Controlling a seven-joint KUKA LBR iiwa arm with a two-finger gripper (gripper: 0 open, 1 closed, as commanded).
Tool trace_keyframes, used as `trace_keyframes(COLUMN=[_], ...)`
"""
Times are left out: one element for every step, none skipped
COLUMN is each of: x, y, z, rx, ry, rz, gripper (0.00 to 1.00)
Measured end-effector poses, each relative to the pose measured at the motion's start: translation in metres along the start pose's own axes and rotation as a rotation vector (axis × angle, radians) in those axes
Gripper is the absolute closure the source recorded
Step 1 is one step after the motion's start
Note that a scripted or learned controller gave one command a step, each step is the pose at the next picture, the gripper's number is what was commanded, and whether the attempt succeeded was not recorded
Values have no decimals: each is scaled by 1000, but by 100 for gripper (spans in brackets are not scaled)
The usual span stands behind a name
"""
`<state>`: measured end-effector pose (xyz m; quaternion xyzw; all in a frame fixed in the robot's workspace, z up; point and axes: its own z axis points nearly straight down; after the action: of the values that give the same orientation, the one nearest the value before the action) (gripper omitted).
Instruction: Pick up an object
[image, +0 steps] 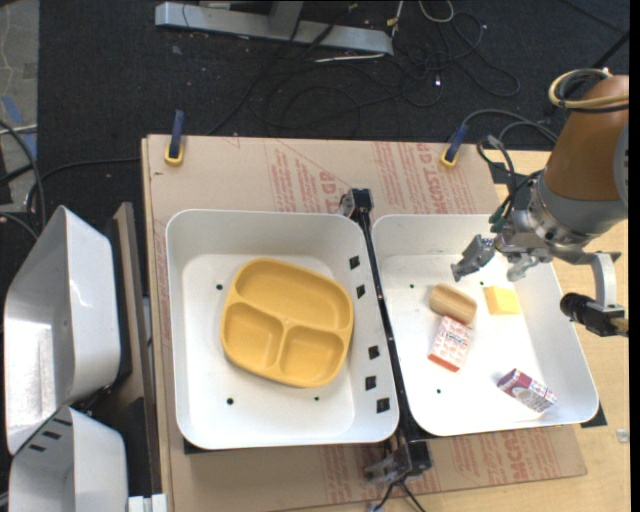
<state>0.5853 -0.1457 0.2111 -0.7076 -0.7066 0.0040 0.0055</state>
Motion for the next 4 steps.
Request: trace_keyframes(x=[0,4,9,9], y=[3,1,-1,-1], z=[-8,36,80,121], rx=[-13,-9,-9,-12], ry=[-2,-2,-1,-2], rz=[-3,-1,0,0], gripper=[0,0,0,0])
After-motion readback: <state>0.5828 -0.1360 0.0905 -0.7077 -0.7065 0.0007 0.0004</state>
